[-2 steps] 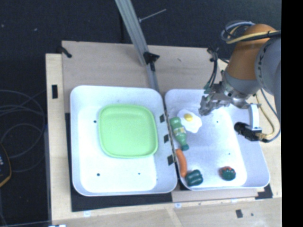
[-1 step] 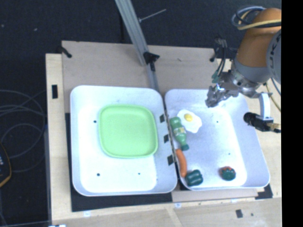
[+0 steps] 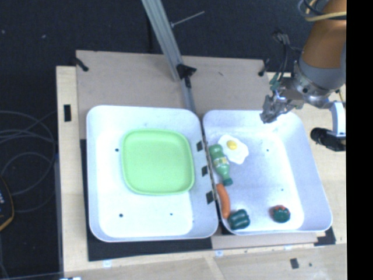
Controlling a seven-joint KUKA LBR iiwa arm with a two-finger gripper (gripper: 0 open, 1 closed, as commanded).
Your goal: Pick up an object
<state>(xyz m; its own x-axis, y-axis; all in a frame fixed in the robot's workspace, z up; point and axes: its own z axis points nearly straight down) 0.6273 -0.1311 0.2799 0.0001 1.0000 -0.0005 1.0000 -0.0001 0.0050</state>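
On the bench: two white bins sat side by side, seen from above.
Left bin (image 3: 105, 214): held a light green square plate (image 3: 157, 161), lying flat near its middle.
Right bin (image 3: 303, 156): held the small objects, most of them along its left wall.
Fried egg (image 3: 233, 148): lay at the upper left of the right bin.
Green bottle (image 3: 220, 163): lay just beside the egg, below and to its left.
Carrot (image 3: 224, 199): lay below the bottle, along the left wall.
Dark green piece (image 3: 239, 219): sat at the carrot's lower end.
Red and green piece (image 3: 280, 213): sat near the front wall, apart from the others.
Gripper (image 3: 269, 114): hung over the bin's upper rim, well apart from every object; whether it was open or closed could not be told.
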